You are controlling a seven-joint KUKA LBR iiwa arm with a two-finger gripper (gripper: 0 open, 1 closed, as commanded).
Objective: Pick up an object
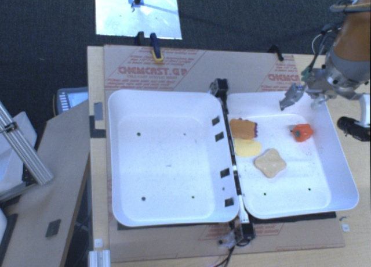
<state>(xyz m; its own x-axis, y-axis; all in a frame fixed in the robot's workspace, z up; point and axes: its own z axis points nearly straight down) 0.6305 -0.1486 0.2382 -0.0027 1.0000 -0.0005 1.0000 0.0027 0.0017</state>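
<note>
Claw (304,98) hangs spread wide and empty above the right bin's (342,167) far edge, near the orange toy (301,132).

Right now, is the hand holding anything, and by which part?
Nothing is held. The hand hangs open above the right bin's far edge, with the red piece lying apart below it.

Four small things lie in the right-hand bin (324,161), all loose on its white floor. Near the bin's left wall sits an orange block with a purple edge (243,129), lying flat. Just below it, touching or nearly so, is a pale yellow flat piece (248,148). Lower and a little to the right rests a tan, cushion-shaped piece (270,163), close to the yellow one. Well apart, toward the bin's right side, lies a small red-orange object (301,132).
</note>
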